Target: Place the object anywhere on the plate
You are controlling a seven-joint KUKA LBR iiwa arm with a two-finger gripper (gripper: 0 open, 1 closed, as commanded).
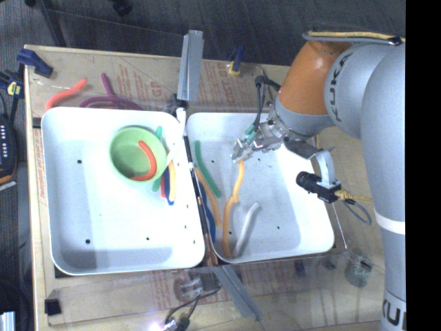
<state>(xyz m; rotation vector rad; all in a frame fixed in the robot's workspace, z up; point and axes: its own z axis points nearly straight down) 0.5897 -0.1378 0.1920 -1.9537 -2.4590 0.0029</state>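
A green plate (131, 154) sits in the left bin (103, 233), with a red-orange curved strip (147, 158) lying on it. Yellow, blue and red strips (169, 181) lean at the plate's right edge. My gripper (241, 152) hangs over the upper middle of the right bin (303, 226). It is shut on the top end of a yellow-orange strip (237, 181), which trails down toward the bin floor. The plate is well to the left of the gripper, across the wall between the bins.
In the right bin lie a green strip (207, 167), orange strips (209, 209) along its left wall and a grey strip (244, 223). A black fitting (317, 183) sticks out at that bin's right rim. Orange and purple strips (89, 98) lie on the bench behind the left bin.
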